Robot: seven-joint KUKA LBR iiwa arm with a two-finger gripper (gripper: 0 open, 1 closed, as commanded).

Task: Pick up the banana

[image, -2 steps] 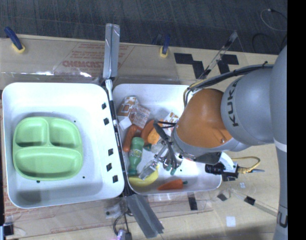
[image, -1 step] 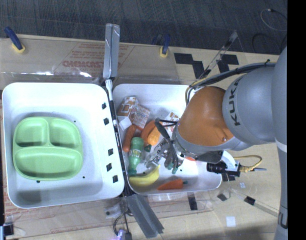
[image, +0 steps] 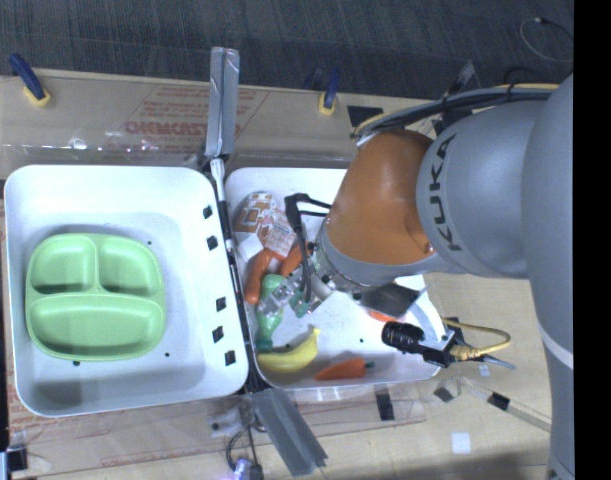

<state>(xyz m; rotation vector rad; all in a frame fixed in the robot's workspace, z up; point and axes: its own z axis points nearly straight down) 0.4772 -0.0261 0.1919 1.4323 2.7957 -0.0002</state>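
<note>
The yellow banana [image: 291, 353] lies curved along the near wall of the right bin [image: 405, 376], at its left corner. My gripper [image: 303, 290] hangs just above and behind it, under the orange wrist band, over a green item [image: 272, 298] and an orange carrot-like piece [image: 255, 278]. The wrist hides how the gripper meets these things. The banana rests on the bin floor, apart from the gripper.
A packaged snack [image: 262, 218] lies at the far left of the right bin, and a small orange-red vegetable [image: 341, 370] beside the banana. The left bin [image: 185, 198] holds a green divided plate [image: 95, 293]. The arm covers most of the right bin's right half.
</note>
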